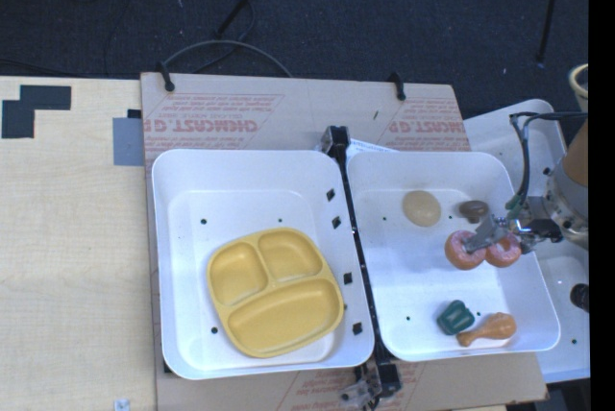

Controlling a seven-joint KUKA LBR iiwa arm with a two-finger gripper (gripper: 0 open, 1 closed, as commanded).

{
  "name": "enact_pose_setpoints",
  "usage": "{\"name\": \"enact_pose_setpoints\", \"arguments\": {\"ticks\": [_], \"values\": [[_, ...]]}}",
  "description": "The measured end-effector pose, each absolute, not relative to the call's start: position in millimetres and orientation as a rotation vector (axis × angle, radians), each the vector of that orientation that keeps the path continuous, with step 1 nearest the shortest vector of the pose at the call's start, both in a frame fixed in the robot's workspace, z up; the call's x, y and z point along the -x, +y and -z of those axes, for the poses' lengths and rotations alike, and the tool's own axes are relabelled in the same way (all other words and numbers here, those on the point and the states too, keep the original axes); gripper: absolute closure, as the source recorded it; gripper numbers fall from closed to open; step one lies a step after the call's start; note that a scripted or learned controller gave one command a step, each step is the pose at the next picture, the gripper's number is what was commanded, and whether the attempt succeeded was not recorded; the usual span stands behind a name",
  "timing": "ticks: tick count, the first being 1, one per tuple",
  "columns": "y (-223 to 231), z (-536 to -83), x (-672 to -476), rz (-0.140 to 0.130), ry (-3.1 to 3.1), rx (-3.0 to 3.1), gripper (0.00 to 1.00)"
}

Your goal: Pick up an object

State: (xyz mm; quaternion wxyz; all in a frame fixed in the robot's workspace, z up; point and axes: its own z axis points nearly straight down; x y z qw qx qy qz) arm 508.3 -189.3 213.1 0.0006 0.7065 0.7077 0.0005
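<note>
Tabletop (pixel 67 255) of pale wood is seen at the left, with dark patches near its far edge. Next comes the left bin (pixel 183 198), where a yellow divided plate (pixel 276 292) lies tilted toward the near right corner; open floor is left along the bin's far side and left side. A black divider (pixel 351 246) runs between the two bins.

In the right bin (pixel 384 303), a beige disc (pixel 421 207) lies toward the far wall with clear floor around it. A small brown lump (pixel 473 208) sits just right of it. A pink ring (pixel 464 250) and a reddish piece (pixel 504 252) lie touching each other near the right wall. A green block (pixel 455 316) and an orange drumstick (pixel 489 329) lie just beside each other in the near right corner. The bin's left half is open.

The hand (pixel 506 229) is seen over the right wall, directly above the ring and the reddish piece; its fingers are small and blurred, so whether it is spread or closed cannot be told, and no grip on either piece can be made out. The arm is cut off at the right.
</note>
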Motion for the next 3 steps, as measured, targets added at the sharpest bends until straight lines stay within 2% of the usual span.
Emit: {"name": "enact_pose_setpoints", "arguments": {"ticks": [1,3], "values": [[-190,-276,-504.9,-0.003,2.221,-2.217,1.0],[-93,-247,-511.9,0.002,2.23,-2.22,1.0]]}}
